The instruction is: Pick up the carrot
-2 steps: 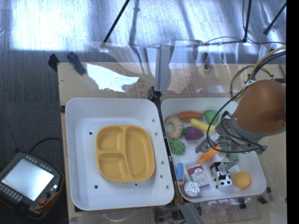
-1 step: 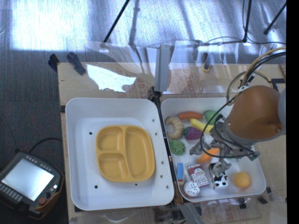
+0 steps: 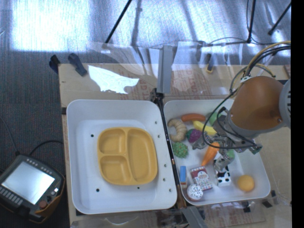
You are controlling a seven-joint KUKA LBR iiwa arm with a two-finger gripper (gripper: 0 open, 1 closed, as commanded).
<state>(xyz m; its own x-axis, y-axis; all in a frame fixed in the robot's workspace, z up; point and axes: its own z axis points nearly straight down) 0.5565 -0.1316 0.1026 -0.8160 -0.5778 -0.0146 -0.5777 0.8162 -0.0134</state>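
The orange carrot point(image 3: 209, 155) lies tilted in the middle of the right bin point(image 3: 262, 174), thick end up, between a green broccoli piece point(image 3: 180, 149) and the arm's wrist. My gripper point(image 3: 221, 164) hangs low in this bin just right of the carrot, close beside it and above a black-and-white die point(image 3: 223, 177). The wrist and its orange band point(image 3: 256, 103) hide the bin's upper right part. The carrot lies beside the gripper, and whether the two touch is unclear.
Crowding the right bin are a red sausage point(image 3: 192, 117), a beige pastry point(image 3: 178, 128), a yellow banana point(image 3: 204, 127), a purple piece point(image 3: 194, 136), a blue item point(image 3: 183, 174), a red-white carton point(image 3: 201, 177), a dotted ball point(image 3: 194, 192) and an orange fruit point(image 3: 245, 183). A yellow divided plate point(image 3: 127, 155) lies in the left bin point(image 3: 80, 127).
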